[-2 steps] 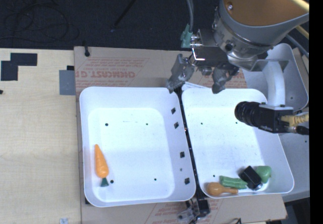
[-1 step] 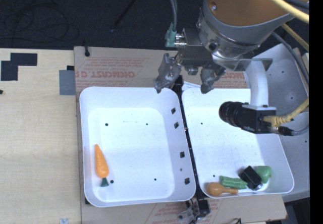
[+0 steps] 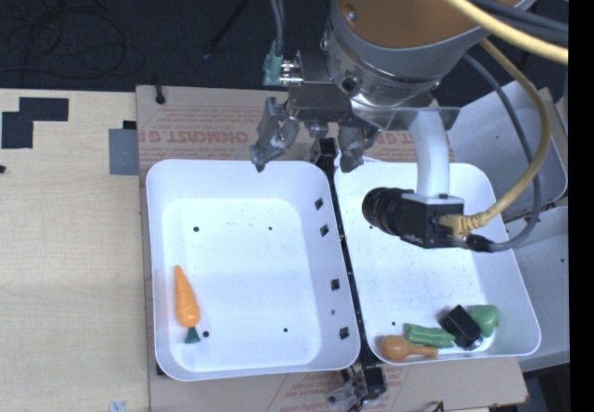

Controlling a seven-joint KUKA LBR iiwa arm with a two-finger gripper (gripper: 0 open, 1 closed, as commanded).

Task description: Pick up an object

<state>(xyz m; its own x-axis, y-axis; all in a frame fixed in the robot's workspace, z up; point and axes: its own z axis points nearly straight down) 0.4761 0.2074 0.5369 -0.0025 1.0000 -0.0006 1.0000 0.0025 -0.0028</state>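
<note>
Orange against white plastic, a toy carrot [image 3: 186,297] lies in the left bin [image 3: 237,359], down at about seven o'clock on the bin floor, its green stub pointing toward the near wall. The gripper [image 3: 304,152] hangs over the far rim where the two bins meet, its two fingers [image 3: 266,143] spread apart with nothing between them; from there the carrot sits well apart at roughly seven o'clock. In the right bin [image 3: 520,345], a cluster rests in the near corner at about five o'clock from the gripper: a green piece [image 3: 483,315], a black block [image 3: 461,326] touching it, a green pod [image 3: 428,335] and a tan pear-shaped piece [image 3: 405,348].
</note>
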